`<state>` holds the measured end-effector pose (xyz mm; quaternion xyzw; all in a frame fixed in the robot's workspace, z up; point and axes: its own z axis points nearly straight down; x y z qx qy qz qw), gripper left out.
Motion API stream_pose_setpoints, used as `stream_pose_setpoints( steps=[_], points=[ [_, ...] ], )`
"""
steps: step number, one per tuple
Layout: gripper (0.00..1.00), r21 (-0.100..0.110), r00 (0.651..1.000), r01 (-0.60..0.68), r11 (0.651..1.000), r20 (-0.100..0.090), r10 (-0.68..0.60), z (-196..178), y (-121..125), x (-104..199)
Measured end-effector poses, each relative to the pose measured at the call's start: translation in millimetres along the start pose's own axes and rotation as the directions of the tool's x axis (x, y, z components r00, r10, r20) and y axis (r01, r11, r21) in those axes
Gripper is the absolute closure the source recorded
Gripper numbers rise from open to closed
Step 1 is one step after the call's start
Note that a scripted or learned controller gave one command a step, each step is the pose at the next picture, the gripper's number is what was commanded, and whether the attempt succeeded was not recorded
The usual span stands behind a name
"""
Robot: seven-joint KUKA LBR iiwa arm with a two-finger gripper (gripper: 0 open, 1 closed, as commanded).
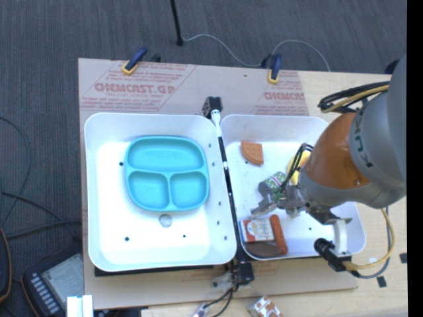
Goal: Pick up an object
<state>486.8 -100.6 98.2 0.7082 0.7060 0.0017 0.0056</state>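
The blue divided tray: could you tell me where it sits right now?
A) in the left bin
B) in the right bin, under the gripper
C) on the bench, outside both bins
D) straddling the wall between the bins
A: the blue divided tray lies flat on the floor of the left bin, fully inside its walls, while the arm works over the right bin.

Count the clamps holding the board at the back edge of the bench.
2. A blue and yellow clamp is at the back left, and another clamp is at the back centre-right, above the right bin.
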Motion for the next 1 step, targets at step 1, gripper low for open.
stream_pose_setpoints(
  steps=[1],
  points=[
    [1.00,0.000,1.000,0.000,1.000,0.000,0.000,-9.5,0.4,0.0]
  ],
)
